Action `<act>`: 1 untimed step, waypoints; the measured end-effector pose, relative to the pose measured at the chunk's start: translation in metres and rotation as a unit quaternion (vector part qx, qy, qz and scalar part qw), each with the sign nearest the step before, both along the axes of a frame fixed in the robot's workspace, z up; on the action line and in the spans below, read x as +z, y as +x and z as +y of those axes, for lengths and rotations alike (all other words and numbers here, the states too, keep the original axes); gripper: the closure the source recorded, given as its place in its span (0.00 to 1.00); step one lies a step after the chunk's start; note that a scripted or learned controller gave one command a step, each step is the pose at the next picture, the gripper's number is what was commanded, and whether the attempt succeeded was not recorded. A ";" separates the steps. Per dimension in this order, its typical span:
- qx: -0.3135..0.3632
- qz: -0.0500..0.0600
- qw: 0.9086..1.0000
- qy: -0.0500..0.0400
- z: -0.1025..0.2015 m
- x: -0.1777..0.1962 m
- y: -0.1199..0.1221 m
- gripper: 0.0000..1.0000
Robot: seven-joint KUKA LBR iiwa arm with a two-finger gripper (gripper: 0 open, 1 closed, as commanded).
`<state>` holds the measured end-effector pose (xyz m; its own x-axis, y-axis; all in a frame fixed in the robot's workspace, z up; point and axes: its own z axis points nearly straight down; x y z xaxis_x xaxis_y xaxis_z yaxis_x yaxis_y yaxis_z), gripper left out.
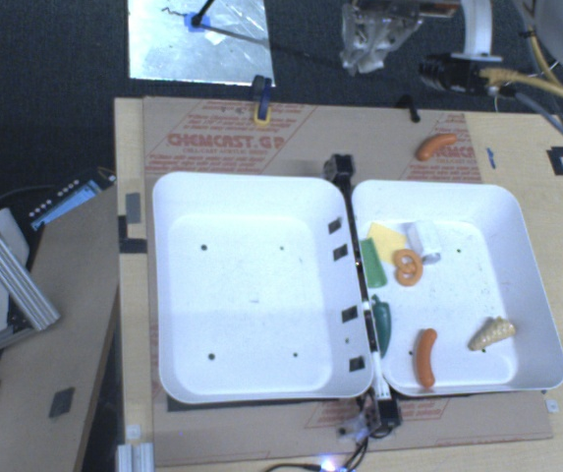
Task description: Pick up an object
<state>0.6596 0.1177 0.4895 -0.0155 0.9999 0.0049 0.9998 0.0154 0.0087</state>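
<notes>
Objects eligible for pickup lay in the right bin (517,264), while the left bin (252,293) held none. A pretzel-shaped piece (408,266) sat in the upper-left part of the right bin, touching or overlapping a yellow wedge (387,239), with a small grey-white item (419,240) just beside it. A green stick (372,263) lay along the divider wall with its long axis roughly parallel to that wall, and a darker green pepper-like piece (381,324) lay below it. An orange sausage (425,357) rested near the front wall, its long axis running nearly front to back, and a tan cone-shaped item (491,333) sat apart to its right. A second orange sausage (436,147) lay outside the bins on the counter (212,136), behind the right bin. The end effector (369,52) was positioned beyond the far edge of the counter, well apart from every object; all candidates lay toward the viewer from it and below. The state of its jaws could not be determined from this view. By judgement, the sausage on the counter was the nearest item, and the pretzel cluster the nearest inside the bin.
</notes>
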 end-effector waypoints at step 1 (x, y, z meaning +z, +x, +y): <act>-0.001 0.001 1.000 0.000 0.074 0.049 -0.028 1.00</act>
<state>0.6315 0.1913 0.5387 -0.0130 0.9999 0.0050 0.9999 0.0130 0.0069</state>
